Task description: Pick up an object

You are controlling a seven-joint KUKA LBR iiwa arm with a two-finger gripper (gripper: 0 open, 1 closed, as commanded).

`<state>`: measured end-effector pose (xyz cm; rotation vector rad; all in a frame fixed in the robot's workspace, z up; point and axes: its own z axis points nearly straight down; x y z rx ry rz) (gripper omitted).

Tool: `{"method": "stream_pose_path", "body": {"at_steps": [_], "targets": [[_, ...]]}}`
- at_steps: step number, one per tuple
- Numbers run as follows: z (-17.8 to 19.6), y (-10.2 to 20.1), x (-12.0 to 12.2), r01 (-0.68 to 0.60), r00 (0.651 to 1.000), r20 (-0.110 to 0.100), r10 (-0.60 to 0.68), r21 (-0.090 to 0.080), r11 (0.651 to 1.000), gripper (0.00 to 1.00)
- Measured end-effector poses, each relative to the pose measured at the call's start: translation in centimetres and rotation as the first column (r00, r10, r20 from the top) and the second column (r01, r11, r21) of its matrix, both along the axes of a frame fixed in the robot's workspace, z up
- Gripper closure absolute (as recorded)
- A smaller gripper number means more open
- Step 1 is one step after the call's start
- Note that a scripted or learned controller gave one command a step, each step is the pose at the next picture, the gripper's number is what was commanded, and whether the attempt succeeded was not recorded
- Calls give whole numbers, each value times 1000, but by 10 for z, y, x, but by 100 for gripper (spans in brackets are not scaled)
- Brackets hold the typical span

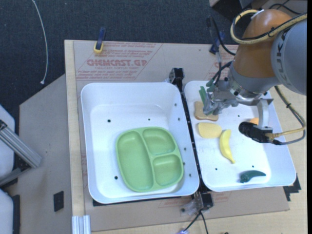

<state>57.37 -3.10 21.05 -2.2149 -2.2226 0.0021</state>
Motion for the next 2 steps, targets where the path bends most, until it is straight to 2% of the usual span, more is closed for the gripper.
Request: {"method": "stream_pose_path", "body": {"at_steps": [1,2], "targets": [[6,42,-8,0,1000,1,0,0,1000,100],[0,96,-16,-1,1000,-1,1,0,1000,100]]}}
